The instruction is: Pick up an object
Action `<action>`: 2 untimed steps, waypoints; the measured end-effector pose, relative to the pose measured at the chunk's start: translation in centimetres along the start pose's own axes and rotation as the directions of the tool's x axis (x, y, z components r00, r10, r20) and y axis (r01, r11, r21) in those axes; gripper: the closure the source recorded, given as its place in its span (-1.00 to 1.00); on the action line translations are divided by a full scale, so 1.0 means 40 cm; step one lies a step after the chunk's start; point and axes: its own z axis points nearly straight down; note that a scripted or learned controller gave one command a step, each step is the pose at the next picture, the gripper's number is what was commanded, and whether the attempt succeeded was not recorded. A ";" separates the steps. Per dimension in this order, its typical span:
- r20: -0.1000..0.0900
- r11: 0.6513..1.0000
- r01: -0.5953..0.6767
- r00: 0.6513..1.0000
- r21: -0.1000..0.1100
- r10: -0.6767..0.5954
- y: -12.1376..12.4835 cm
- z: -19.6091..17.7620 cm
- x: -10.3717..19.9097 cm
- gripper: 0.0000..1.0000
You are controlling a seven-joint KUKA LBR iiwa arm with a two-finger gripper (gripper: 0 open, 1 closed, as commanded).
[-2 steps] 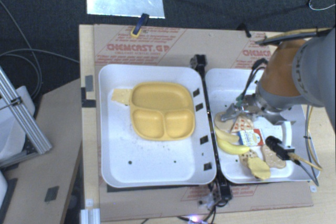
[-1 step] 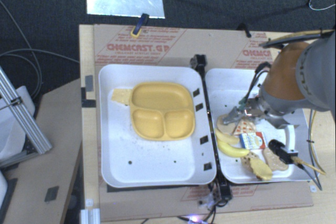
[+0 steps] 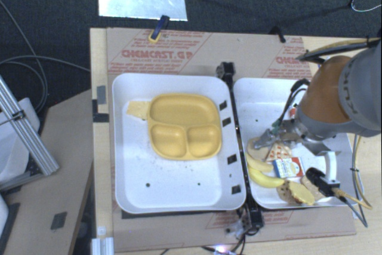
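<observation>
camera view: gripper low in the right bin, finger state i cannot tell; banana just below it, carton beside it.
</observation>
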 end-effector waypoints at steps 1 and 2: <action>0.005 1.000 -0.004 1.000 0.005 0.004 0.097 -0.134 -0.238 -1.00; -0.001 1.000 0.010 1.000 0.005 -0.010 0.331 -0.129 -0.165 -1.00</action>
